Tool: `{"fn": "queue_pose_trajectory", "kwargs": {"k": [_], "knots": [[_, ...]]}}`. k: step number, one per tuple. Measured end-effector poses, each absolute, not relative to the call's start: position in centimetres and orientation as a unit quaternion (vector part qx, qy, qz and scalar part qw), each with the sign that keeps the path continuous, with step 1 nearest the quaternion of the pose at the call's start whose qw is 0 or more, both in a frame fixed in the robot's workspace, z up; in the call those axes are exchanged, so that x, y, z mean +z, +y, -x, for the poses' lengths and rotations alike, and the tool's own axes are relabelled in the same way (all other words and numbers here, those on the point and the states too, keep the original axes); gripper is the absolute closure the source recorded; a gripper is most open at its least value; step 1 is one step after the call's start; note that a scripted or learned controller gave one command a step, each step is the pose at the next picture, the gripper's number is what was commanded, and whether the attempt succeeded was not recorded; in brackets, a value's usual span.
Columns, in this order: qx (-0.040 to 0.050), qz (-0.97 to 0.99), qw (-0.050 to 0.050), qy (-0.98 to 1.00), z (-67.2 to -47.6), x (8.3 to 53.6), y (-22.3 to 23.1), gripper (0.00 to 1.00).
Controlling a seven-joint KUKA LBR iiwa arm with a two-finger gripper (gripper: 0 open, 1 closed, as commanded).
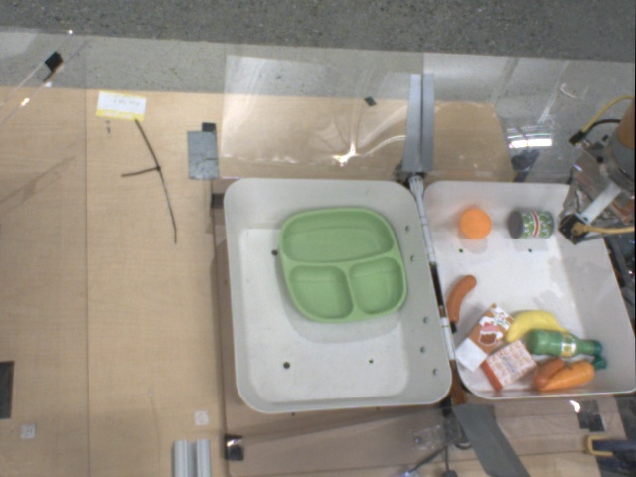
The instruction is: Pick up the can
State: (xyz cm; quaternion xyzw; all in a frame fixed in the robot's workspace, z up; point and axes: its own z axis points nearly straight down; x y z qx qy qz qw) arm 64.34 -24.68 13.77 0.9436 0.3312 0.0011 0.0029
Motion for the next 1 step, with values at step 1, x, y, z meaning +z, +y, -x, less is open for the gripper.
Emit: {"fn": "queue_pose_trajectory", "kwargs": {"k": [1], "knots": [[0.0009,-0.942,0.003,0.336,-65.76,11.85,-25.46,0.00]]}}
